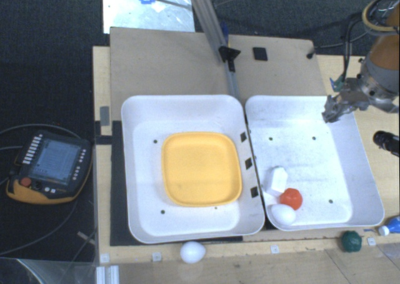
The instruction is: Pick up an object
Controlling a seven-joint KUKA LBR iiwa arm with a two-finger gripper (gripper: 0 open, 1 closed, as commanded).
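Overhead view of the table [175,64], carrying two shallow white bins side by side.

Left bin [140,151]: holding a yellow square plate [201,167], lying flat near the middle.

Right bin [350,176]: holding three small things, clustered at the near left corner. Red ball [290,199] sitting between a white block [276,179], just behind it, and a white egg [283,214], just in front; all three apparently touching or nearly so.

Arm entering from the right; jaws [332,111] hanging above the far right edge of the right bin, well apart from the cluster, gripping nothing visible. Whether wide or narrow: too dark and small to tell.

Outside the bins: a second white egg [192,252] resting on the table just in front of the left bin; a dark green ball [351,241] lying in front of the right bin's near right corner. Teach pendant [49,165] lying on the dark floor at the left.
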